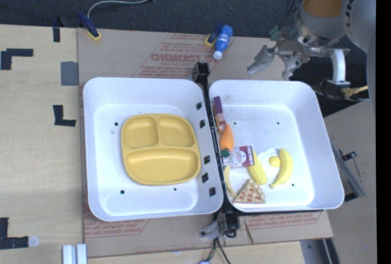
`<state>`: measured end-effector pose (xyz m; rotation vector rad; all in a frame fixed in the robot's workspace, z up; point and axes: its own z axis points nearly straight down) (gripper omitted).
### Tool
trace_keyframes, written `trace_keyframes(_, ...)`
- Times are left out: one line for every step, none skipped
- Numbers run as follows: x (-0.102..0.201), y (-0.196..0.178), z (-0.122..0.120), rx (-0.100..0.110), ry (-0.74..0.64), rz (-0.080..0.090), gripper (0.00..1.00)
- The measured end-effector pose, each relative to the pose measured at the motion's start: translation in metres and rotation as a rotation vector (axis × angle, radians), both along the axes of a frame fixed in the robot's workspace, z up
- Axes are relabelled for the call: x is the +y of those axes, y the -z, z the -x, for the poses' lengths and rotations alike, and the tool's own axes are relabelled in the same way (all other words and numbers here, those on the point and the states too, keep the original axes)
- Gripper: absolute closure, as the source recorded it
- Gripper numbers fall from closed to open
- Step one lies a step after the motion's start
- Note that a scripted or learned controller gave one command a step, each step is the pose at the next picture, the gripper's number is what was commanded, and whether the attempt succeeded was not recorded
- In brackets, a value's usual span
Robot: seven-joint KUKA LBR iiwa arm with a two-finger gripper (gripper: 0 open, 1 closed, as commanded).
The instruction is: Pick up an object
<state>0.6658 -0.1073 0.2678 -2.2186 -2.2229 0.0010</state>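
Gripper hovered at one o'clock above right bin, fingers spread, grasping nothing (likely staging). Banana lay at five o'clock beside other toys.

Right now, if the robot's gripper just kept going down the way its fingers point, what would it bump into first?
Probably the back rim of the right bin, or the cardboard just behind it. The gripper hangs open above that edge, well short of the toys. Depth is hard to judge from above.
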Motion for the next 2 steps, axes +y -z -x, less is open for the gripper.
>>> trace_keyframes(-0.022,0.165,0.016,0.005,0.002,0.000,0.00)
trace_keyframes(0.001,0.182,-0.003,-0.002,0.001,0.003,0.00)
